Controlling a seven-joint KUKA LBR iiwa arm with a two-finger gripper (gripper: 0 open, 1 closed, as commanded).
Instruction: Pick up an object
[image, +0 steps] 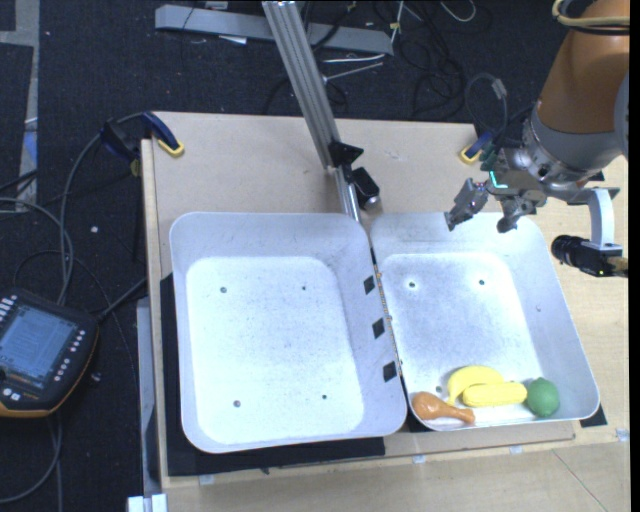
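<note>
My gripper (486, 212) hangs open above the far edge of the right bin (480, 290), with nothing between its two dark fingers. At that bin's near edge lie a yellow banana-shaped toy (482, 386), a green ball (543, 397) to its right, and an orange drumstick-shaped toy (440, 407) to its left. These three lie close together, well away from the gripper.
The left bin (270, 320) sits beside the right one. A slanted metal pole (315, 100) rises from the bench's back, ending at a black clamp (358, 185) between the bins. Yellow clamps (168, 145) mark the bench's back corners. A pendant (35, 345) lies on the floor at left.
</note>
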